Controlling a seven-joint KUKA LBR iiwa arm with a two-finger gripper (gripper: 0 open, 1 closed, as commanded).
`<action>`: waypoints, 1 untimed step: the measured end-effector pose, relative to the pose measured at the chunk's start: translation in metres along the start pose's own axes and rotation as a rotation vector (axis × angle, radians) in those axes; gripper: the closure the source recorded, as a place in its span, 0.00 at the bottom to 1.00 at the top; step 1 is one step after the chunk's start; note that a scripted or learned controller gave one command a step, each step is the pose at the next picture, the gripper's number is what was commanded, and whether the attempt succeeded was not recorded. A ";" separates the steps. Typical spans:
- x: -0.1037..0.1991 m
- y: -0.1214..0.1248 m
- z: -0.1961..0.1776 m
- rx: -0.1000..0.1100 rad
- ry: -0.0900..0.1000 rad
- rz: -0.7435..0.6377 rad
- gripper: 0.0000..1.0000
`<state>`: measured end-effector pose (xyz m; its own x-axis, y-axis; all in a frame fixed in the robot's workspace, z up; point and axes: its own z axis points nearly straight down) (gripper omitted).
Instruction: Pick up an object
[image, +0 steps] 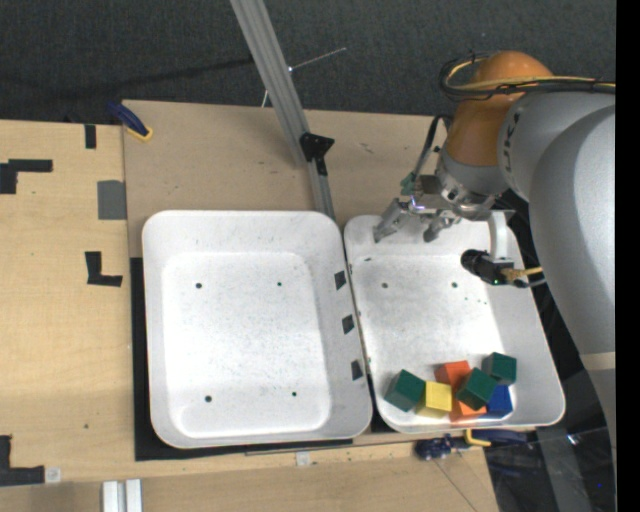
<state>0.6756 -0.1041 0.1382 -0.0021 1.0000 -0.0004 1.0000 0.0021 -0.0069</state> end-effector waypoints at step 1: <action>0.000 -0.002 0.049 0.005 -0.001 0.002 0.00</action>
<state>0.6733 -0.1042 0.0896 -0.0002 1.0000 -0.0011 0.9999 0.0002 -0.0123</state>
